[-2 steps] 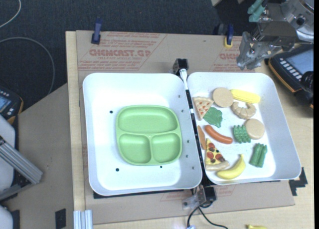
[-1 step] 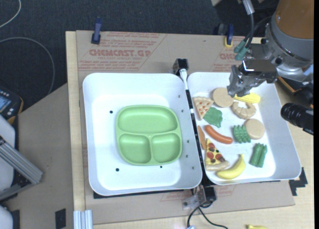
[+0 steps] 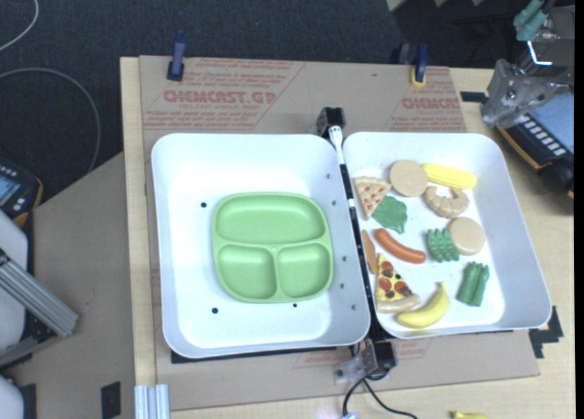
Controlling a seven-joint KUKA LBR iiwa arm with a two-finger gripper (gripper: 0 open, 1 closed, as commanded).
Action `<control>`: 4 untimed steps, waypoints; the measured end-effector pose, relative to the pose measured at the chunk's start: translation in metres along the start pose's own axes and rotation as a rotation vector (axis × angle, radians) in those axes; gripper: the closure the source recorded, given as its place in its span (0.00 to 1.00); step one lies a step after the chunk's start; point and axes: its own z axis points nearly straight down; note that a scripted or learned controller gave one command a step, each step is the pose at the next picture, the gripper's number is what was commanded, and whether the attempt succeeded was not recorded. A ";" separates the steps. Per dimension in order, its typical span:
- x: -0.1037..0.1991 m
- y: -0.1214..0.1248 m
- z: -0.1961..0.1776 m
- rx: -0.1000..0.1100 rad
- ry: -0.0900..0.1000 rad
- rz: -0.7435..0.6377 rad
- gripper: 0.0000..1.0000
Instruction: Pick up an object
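Left bin (image 3: 173,225) held a green divided plate (image 3: 272,246); right bin (image 3: 516,225) held toy food. I judged the banana (image 3: 425,310), near its front edge, light, rigid, slick; grip mid-curve. Tool state: I could not tell.

We see bright, even overhead light glaring softly on the white bins (image 3: 173,225), faint shadows, and mild blur toward 7 o'clock.
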 end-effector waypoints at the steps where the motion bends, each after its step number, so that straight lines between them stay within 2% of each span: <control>1: 0.102 -0.005 0.178 0.030 -0.001 -0.013 1.00; 2: 0.097 -0.002 0.159 0.011 0.001 -0.006 1.00; 3: 0.171 -0.007 0.275 0.026 -0.001 -0.011 1.00; 4: 0.082 0.029 0.279 0.013 0.000 -0.001 1.00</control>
